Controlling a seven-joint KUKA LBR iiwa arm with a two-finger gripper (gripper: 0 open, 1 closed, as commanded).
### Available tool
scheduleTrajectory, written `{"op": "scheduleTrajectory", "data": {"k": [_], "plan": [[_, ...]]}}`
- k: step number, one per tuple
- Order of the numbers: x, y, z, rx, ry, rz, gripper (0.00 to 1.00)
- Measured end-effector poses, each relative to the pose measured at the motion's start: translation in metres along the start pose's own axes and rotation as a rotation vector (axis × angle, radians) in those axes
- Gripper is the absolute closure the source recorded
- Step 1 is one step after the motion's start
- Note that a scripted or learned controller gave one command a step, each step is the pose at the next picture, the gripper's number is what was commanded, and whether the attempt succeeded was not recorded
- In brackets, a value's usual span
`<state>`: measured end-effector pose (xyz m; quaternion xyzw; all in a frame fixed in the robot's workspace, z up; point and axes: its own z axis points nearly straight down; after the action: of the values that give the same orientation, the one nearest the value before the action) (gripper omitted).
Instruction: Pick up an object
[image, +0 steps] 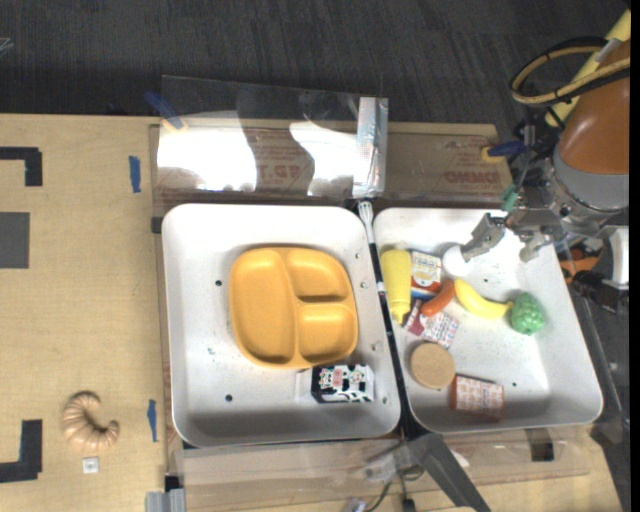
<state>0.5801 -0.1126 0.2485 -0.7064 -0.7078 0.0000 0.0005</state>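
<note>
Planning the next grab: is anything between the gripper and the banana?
Nothing visible. The gripper hangs open above the right bin at its back edge; the banana lies uncovered just in front of it, with broccoli touching its right end.
</note>
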Motion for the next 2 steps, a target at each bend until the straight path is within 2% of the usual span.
{"op": "scheduleTrajectory", "data": {"k": [1,2], "plan": [[0.01,-0.027,0.045,0.002,0.001,-0.129,0.0],[0.001,-0.01,0.107,0.006,0.001,-0.051,0.0]]}}
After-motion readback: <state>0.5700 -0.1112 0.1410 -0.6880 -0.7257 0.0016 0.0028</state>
